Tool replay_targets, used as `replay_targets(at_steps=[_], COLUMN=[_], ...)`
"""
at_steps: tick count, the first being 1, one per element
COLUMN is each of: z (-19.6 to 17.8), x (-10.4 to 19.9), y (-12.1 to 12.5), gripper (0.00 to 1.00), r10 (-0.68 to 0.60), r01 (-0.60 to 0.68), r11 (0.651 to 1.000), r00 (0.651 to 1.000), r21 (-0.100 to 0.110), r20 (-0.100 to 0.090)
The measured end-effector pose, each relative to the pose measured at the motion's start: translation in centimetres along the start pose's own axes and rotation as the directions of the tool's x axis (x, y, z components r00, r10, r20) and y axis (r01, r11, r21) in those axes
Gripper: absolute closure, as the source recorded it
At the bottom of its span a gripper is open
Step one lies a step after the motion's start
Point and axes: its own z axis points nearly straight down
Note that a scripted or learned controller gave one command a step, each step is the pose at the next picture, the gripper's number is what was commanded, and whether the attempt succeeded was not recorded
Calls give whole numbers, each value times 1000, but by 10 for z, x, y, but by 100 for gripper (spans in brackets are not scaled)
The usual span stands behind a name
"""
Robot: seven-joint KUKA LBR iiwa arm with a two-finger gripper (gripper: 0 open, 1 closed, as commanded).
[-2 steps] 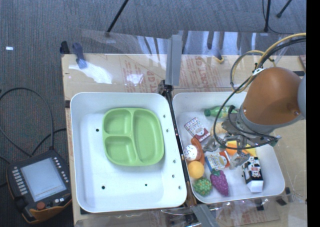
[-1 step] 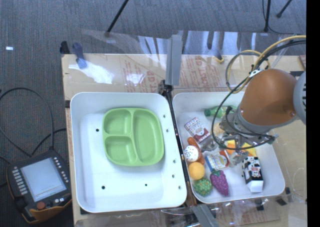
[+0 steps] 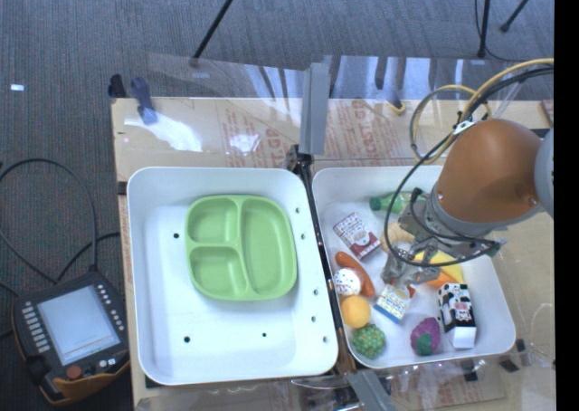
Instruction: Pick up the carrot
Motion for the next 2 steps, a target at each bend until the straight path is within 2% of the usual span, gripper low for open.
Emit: replay_targets(at_steps=[1, 2], z=[0, 18], x=[0, 7], y=[0, -7], gripper=[0, 0], r10=[0, -23], r01=[0, 23], r11=[1000, 1000], r00=[1000, 1000], r21=[-1, -8], r20=[0, -2])
